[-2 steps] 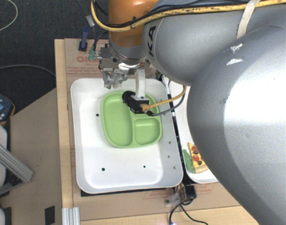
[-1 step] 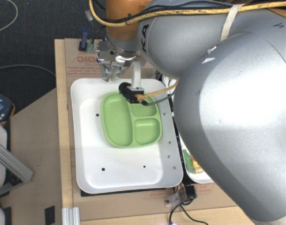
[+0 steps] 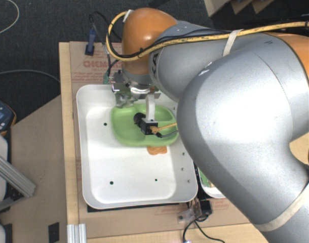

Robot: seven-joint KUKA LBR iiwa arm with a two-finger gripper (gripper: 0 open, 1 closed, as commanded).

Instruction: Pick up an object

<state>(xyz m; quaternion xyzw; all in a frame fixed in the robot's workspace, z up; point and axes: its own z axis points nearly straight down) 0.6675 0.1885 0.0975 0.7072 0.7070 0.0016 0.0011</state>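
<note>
Grey arm [image 3: 245, 115] reaches in from the right | tool [image 3: 126, 96] over far edge of green dish [image 3: 125, 128] in left white bin [image 3: 101, 161] — its opening cannot be told | orange scrap [image 3: 156, 150] touches dish | risk: shallow dish slips or tips — grip meets only the thin rim

White bin [image 3: 129, 178]; pale green dish [image 3: 123, 126]; a small piece [image 3: 156, 150], seemingly orange; tan bench [image 3: 68, 135] with red lettering [image 3: 91, 65].

Red printed lettering [image 3: 93, 66] on the brown board [image 3: 69, 100] behind the white bin [image 3: 96, 156], too blurred to read
</note>
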